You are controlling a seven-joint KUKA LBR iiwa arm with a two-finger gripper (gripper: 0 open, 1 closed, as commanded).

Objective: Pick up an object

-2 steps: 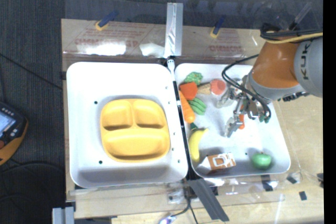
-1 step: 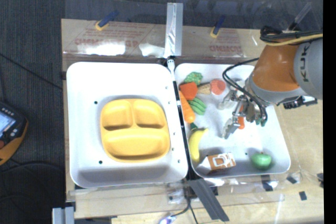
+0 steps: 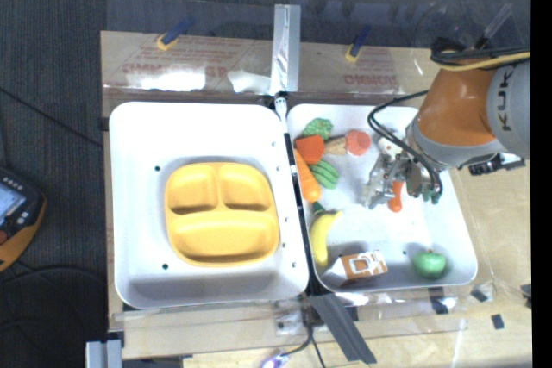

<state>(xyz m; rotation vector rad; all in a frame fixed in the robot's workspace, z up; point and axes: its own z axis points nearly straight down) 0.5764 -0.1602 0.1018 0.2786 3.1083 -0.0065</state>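
Camera view: the two-finger gripper (image 3: 392, 185) hangs low in the right white bin (image 3: 448, 224), fingers pinching a small orange-red toy piece (image 3: 395, 201), apparently to lift it; a green apple (image 3: 429, 263) sits nearer.

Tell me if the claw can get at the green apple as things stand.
Probably yes. The green apple sits alone near the right bin's front corner, and the claw hangs over that bin; the nearby walls might crowd it.

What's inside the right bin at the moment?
The right bin holds a banana, carrot, green apple, small orange carton and other toy food. The gripper covers part of the floor.
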